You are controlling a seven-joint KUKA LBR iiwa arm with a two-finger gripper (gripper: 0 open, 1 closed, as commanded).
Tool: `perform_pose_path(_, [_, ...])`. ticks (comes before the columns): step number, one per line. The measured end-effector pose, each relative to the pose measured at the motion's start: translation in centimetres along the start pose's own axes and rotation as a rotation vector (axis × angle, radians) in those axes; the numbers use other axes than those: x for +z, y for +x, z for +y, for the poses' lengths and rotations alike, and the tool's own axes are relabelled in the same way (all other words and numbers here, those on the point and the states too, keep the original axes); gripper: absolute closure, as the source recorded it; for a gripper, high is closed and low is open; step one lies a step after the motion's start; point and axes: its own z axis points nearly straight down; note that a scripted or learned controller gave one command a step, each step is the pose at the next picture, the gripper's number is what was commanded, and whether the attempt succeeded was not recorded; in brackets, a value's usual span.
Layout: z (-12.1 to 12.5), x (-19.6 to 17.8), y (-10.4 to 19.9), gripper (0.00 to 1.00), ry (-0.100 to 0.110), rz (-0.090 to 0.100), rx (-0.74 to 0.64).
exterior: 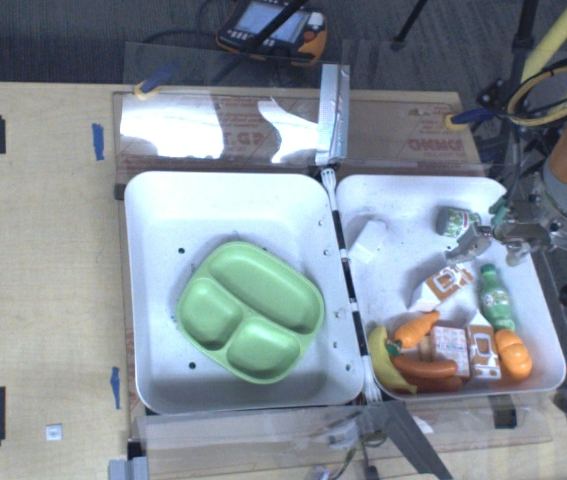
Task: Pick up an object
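Green bottle (496, 298) — white-capped, lying flat.

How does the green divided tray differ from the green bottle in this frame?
The green divided tray lies alone in the left bin; the green bottle lies in the right bin among other items. The tray is far larger, flat and pale; the bottle is slim and darker. Both are green.

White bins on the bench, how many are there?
2. The left white bin holds a green divided plate. The right white bin holds a pile of toy food at its near end; none looks hidden.
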Motion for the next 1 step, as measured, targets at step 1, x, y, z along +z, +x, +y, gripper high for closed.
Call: perform_pose_path(1, [0.94, 10.93, 0.39, 0.00, -0.033, -0.015, -0.161])
